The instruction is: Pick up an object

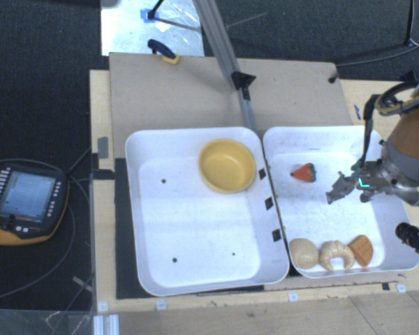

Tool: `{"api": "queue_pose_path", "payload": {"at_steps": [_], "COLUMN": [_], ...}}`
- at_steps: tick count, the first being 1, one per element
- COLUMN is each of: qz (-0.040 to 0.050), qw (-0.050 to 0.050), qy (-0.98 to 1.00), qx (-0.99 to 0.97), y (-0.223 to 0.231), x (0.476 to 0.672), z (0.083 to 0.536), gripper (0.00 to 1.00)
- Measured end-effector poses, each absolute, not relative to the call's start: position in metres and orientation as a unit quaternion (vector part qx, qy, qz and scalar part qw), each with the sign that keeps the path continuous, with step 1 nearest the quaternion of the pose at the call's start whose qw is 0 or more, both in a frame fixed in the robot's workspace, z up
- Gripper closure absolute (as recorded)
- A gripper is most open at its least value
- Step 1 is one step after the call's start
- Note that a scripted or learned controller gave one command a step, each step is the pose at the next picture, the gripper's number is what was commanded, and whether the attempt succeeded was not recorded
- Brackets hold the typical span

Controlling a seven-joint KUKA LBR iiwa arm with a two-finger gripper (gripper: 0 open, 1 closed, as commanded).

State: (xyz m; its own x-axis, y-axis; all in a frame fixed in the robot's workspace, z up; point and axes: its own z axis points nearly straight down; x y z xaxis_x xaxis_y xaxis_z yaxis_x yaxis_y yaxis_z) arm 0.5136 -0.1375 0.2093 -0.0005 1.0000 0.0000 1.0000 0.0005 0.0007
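Gripper over right bin

Gripper (337, 190) hangs above the right bin (321, 142), near a red toy (304, 173); left bin (195, 257) holds a yellow bowl (227, 165).

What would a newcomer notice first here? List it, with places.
The yellow bowl at the far right corner of the left bin stands out most. In the right bin, a red strawberry-like toy lies near the gripper, and an egg-like piece, a croissant and an orange waffle-like piece line its near edge.
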Motion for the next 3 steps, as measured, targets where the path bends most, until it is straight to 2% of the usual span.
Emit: {"api": "queue_pose_path", "payload": {"at_steps": [1, 3], "qz": [0.0003, -0.0011], "qw": [0.0, -0.002], "qy": [0.707, 0.707], "qx": [0.707, 0.707], "y": [-0.138, -0.138], "x": [0.514, 0.514], "z": [0.209, 0.095], "gripper": [0.0, 0.0]}}
